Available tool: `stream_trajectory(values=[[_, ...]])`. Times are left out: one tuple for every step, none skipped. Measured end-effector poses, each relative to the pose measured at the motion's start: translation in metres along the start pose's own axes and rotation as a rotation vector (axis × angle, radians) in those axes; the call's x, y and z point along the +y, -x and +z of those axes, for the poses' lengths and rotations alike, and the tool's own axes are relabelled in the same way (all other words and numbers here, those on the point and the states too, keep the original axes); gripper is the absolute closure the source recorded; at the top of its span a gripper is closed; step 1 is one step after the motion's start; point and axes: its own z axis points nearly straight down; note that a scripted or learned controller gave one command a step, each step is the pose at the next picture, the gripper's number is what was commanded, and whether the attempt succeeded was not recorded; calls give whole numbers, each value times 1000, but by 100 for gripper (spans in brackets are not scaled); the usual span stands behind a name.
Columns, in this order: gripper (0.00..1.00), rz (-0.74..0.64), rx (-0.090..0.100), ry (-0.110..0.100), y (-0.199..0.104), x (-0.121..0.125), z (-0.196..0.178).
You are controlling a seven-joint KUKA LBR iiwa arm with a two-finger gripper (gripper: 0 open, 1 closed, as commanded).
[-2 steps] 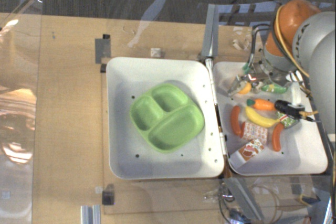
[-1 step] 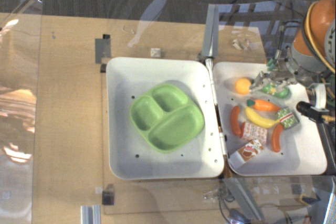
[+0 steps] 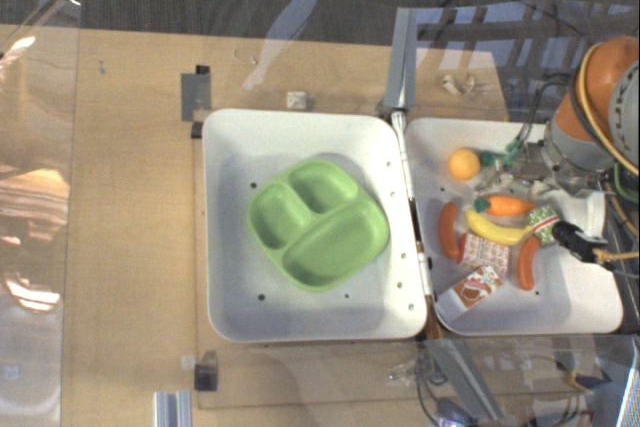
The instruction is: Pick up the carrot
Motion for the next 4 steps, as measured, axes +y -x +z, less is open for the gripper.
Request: stream_trajectory(values=[[0, -225, -3, 3, -41, 4, -1], [0, -335, 1, -29, -59, 47, 1], [0, -155, 23, -31, -41, 53, 1], [0, 55, -1, 1, 8, -3, 0]])
